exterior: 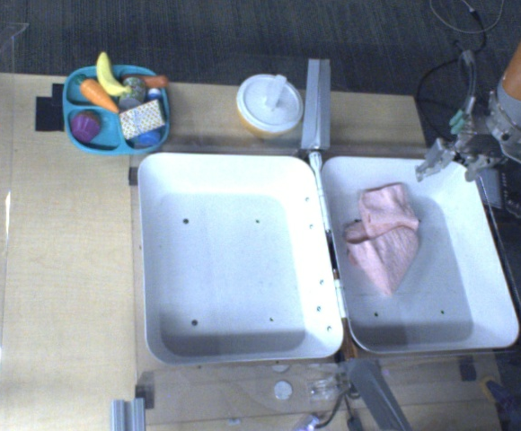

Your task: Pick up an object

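Two shallow white bins sitting side by side on the bench, near edges toward the bottom of the camera view. Lying in the right bin, slightly toward its far left part: a crumpled pink cloth, folded over itself, tapering to a point toward the near side, touching nothing but the bin floor. Showing just bare floor with a few small dark dots: the left bin. Running between the two bins and continuing beyond them: a grey metal divider. Hovering over the far right corner of the right bin, well apart from the cloth: the gripper, reaching in from the right, gripping nothing; finger spread too small and blurred to tell. Resting farther back on the wooden bench: a round white lidded cup just left of the divider. Sitting farther left still: a blue tray carrying toy food, including a yellow banana and an orange carrot.
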You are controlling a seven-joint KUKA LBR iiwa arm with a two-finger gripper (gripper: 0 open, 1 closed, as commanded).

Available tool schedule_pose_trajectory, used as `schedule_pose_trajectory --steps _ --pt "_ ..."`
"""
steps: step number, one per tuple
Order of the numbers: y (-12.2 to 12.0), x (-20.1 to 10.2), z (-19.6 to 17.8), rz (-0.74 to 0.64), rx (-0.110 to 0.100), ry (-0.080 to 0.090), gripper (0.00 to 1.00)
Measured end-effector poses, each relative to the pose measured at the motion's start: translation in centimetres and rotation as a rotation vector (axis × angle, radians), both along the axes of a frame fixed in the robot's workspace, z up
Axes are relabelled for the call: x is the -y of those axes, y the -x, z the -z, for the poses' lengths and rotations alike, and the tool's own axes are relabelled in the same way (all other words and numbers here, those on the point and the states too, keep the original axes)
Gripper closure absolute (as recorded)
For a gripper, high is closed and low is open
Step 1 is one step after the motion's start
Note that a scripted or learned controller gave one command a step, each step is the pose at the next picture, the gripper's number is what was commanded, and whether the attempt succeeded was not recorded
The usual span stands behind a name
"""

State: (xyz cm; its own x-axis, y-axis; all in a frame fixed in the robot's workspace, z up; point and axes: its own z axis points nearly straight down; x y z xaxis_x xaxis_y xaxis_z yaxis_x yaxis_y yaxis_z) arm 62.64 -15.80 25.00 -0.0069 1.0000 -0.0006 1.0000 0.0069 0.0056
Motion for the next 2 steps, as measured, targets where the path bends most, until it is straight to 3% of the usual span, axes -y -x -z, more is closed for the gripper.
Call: schedule_pose_trajectory --steps 1,2 --pt "-2.5 -1.2 14.3 -0.216 0.0 0.001 0.0" --pt "1.8 -3.7 15.9 -0.224 0.011 0.003 0.0"
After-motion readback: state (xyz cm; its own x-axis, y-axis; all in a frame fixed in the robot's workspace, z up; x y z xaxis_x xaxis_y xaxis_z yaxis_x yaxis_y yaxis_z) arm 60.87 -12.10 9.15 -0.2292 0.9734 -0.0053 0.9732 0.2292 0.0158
